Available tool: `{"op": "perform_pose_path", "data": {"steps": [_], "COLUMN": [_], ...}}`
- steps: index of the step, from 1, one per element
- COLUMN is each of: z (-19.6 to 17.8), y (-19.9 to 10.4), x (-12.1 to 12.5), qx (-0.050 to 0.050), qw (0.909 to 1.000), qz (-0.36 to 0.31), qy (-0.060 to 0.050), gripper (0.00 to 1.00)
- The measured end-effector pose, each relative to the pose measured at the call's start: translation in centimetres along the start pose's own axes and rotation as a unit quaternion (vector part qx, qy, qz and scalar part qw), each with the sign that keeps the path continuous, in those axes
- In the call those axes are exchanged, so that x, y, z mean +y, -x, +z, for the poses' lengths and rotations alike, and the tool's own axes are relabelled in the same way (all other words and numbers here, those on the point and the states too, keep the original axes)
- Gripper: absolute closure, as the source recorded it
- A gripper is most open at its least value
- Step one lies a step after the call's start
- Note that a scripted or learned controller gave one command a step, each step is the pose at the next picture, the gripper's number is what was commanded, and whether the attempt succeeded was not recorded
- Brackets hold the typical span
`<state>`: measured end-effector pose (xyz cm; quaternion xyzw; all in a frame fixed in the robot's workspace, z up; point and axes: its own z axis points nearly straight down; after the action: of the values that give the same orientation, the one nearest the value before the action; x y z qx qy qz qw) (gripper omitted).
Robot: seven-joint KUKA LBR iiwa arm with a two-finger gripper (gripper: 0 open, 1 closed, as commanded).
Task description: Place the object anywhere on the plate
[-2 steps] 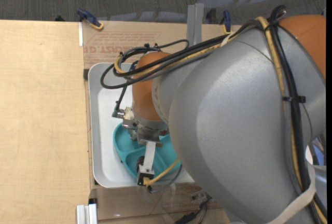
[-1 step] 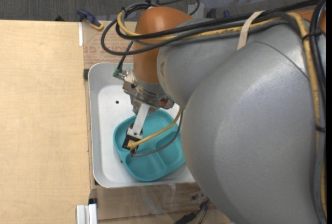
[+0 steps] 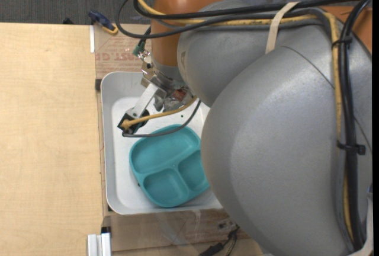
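Observation:
A teal plate [image 3: 169, 172] with three compartments lies tilted in the near part of the white bin [image 3: 115, 189]. Its right edge runs under the arm. My gripper [image 3: 168, 93] hangs over the bin's far part, just beyond the plate's far rim, below the orange band [image 3: 177, 12]. I see no loose object on the plate or on the bare bin floor.
A pale wooden panel [image 3: 47, 130] fills the left side up to the bin's left wall. The arm's big grey body [image 3: 284, 130] covers the right half of the scene and part of the bin. Brown cardboard [image 3: 121, 53] lies beyond the bin.

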<state>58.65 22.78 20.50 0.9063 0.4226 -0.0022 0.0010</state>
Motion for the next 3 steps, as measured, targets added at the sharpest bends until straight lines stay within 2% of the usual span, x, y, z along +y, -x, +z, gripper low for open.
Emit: {"op": "perform_pose_path", "data": {"steps": [1,2,3], "z": [10.0,-1.4,10.0], "y": [6.0,5.1,7.0], "x": [-7.4,-0.7,-7.1], "qx": [0.007,0.001,0.006], "qw": [0.9996,0.9926,0.9935], "qz": [0.027,-0.121,-0.114], "qy": [0.003,0.0,0.003], "gripper": [1.0,1.0,1.0]}}
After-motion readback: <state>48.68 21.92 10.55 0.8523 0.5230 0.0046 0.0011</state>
